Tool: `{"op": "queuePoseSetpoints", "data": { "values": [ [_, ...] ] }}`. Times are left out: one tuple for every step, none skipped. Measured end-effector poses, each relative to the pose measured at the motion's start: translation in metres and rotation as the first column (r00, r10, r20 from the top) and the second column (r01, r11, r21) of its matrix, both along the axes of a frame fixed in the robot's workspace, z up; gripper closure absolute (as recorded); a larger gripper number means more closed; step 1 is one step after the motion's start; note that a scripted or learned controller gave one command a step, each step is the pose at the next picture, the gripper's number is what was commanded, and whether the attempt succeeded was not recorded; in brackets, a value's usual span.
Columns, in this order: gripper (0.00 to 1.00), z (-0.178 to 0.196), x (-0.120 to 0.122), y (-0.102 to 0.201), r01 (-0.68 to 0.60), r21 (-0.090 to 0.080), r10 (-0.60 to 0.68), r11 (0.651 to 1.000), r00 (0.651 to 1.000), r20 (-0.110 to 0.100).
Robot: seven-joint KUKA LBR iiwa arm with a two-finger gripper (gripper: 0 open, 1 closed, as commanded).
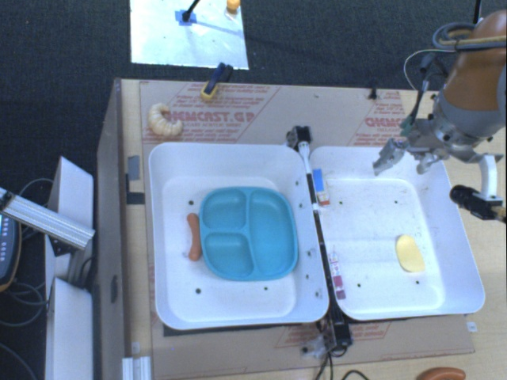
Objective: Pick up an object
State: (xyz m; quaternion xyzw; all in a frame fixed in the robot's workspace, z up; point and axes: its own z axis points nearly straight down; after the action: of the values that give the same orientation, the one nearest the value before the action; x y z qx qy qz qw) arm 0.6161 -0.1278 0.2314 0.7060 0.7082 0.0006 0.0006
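Note:
My gripper (406, 158) hangs over the far right corner of the right bin (459, 291), under the grey wrist with its orange band. Its two fingers stand apart with nothing between them. A pale yellow oval object (409, 253) lies on the right bin's floor, well toward the near side of the gripper. In the left bin (170, 291) sits a blue divided plate (248, 233), and a small orange sausage-shaped piece (193, 237) lies just left of it.
A toothbrush (311, 169) and a thin pen-like stick (337, 274) lie along the seam between the bins. A pale curled object (164, 119) and a yellow-and-black tool (215, 83) rest on the cardboard behind the left bin.

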Motion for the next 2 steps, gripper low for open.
{"op": "queuePoseSetpoints", "data": {
  "values": [
    [0.00,-0.072,0.008,-0.004,0.002,0.000,-0.002,1.000,1.000,-0.003],
    [0.00,-0.147,-0.021,-0.032,0.002,-0.001,-0.002,1.000,1.000,-0.001]
  ]
}}
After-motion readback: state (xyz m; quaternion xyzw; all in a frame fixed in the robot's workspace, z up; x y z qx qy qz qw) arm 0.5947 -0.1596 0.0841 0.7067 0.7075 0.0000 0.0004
